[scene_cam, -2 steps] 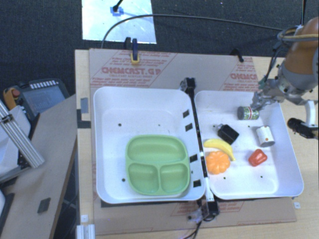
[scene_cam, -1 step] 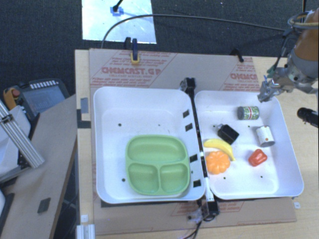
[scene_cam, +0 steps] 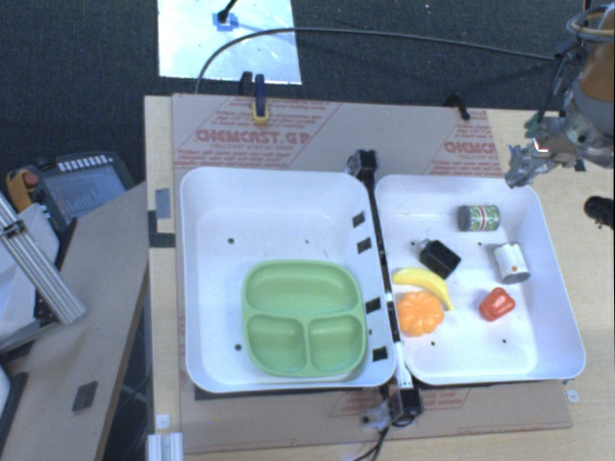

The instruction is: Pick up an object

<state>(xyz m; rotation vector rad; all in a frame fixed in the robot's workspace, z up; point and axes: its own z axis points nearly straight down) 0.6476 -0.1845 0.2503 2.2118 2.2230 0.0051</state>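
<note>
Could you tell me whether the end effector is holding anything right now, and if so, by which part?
Nothing is held: the end effector hangs over the right bin's far corner.

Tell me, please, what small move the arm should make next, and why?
Probably bring the hand forward and down toward the green can. The hand hovers over the right bin's far corner holding nothing, and the can lies on its side nearest to it, apart from the other items.
</note>
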